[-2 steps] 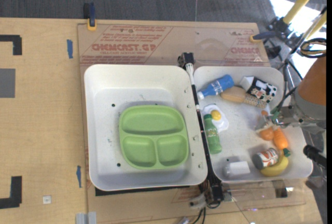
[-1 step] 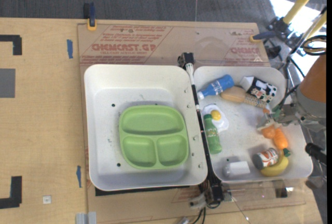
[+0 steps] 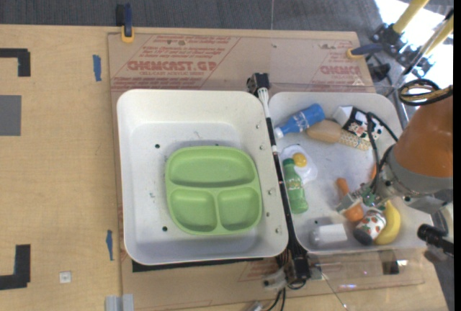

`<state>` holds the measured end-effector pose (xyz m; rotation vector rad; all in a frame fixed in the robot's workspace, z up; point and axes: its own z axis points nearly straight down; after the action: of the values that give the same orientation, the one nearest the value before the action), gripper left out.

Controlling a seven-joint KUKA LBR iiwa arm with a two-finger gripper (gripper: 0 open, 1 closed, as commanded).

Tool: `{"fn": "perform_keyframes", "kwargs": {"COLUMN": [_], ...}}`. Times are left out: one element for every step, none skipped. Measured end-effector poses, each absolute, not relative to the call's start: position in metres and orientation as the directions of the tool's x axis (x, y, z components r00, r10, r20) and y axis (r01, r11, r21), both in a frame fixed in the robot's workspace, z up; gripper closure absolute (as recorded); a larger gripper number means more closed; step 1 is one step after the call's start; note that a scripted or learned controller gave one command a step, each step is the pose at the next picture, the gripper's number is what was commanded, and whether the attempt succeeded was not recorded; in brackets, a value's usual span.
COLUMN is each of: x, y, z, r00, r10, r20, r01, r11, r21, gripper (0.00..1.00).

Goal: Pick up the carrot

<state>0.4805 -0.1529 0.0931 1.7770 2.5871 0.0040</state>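
Apparently the approach is under way: the arm [image 3: 425, 147] hangs at three o'clock over the right bin [image 3: 385, 106], with the carrot [image 3: 344, 188] lying free toward five o'clock beside a banana [image 3: 391, 224]. Gripper [image 3: 371, 194] opening: cannot tell. Next, descend squarely onto it.

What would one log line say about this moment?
arm: over right white bin | gripper: low beside small orange carrot | grip: cannot tell | left bin: green divided plastic tray
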Motion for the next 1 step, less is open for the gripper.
{"fn": "perform_keyframes", "kwargs": {"x": [0.4968], "y": [-0.0601], "z": [0.1862], "r00": [-0.222], "r10": [0.975], "r20": [0.001], "r01": [0.975], "r11": [0.222], "r21": [0.007], "gripper": [1.00]}}
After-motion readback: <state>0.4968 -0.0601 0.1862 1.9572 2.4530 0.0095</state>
